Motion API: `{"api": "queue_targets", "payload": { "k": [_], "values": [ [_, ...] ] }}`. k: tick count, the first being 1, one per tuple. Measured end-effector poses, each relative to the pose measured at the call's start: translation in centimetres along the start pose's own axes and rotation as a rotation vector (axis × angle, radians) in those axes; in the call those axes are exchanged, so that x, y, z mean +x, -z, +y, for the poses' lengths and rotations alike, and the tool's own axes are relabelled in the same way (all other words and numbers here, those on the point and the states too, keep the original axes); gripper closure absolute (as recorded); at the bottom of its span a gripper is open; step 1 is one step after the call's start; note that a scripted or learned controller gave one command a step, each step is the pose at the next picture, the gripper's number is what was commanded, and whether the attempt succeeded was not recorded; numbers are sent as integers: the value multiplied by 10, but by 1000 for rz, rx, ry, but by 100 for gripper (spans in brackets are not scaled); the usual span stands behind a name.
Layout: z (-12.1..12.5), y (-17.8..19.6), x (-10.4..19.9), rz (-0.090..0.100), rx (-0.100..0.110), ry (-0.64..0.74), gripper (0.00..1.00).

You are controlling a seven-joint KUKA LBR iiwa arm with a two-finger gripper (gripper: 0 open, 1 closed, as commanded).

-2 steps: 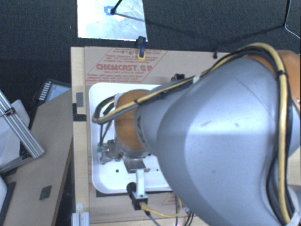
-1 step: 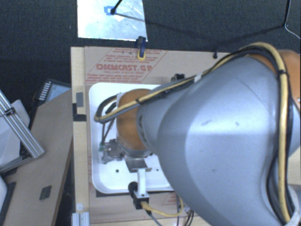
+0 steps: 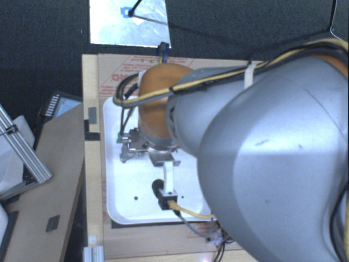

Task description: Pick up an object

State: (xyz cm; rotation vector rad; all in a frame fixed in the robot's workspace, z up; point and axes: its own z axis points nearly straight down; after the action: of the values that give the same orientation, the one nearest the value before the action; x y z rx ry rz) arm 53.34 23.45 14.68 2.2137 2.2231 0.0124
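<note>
The gripper (image 3: 131, 148) is hanging low inside the shallow white plastic bin (image 3: 115, 201), sitting toward nine o'clock from the middle of the view, directly under the arm's orange band (image 3: 152, 100). Its metal body is showing at the nine o'clock side of the wrist, but the wrist is covering the rest, so I cannot tell whether it is open or closed, nor whether anything is being gripped. The bulky grey arm (image 3: 272, 157) is reaching in from three o'clock and is hiding much of the bin, so I cannot tell where an object to pick is lying. Two small dark specks (image 3: 136, 198) are showing on the bin's bare floor toward seven o'clock, too small to identify. A white bracket with a black end (image 3: 166, 189) is hanging down from the wrist toward six o'clock, with a yellow cable (image 3: 193, 215) trailing from it over the bin's near rim. The bin is resting on a light brown printed board (image 3: 122, 70). A shiny silver square sheet (image 3: 128, 12) is lying at eleven o'clock, and a ribbed aluminium bar (image 3: 22, 152) is slanting at nine o'clock.
</note>
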Motion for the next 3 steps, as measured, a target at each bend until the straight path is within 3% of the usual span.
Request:
{"api": "queue_targets", "payload": {
  "k": [1, 2, 3],
  "values": [
    [-2, 7, 0, -1, 8, 4, 100],
    [-17, 116, -22, 2, -2, 0, 100],
    [16, 124, 1, 0, 4, 2, 100]
  ]
}}
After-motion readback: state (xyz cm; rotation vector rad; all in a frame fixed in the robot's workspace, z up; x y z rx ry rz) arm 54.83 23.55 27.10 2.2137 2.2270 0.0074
